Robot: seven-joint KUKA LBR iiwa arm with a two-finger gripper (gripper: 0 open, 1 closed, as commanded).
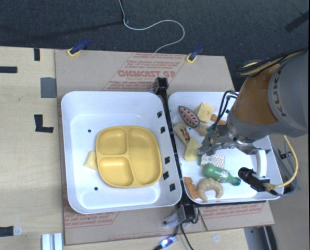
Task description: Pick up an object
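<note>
Arm in from the right, over the right bin; gripper low among the toys, just above the green bottle-like toy and beside the pale yellow wedge; grip state — cannot tell, tool end dark and blurred; nothing visibly lifted. Other candidates near it: croissant at the near edge, striped oval piece and cheese block at the far side, small white patterned card under the tool. Left bin holds a yellow divided plate. Judged: reach done, descent about done; grasp unconfirmed, lift still to do; target likely wedge or card, not certain.
</note>
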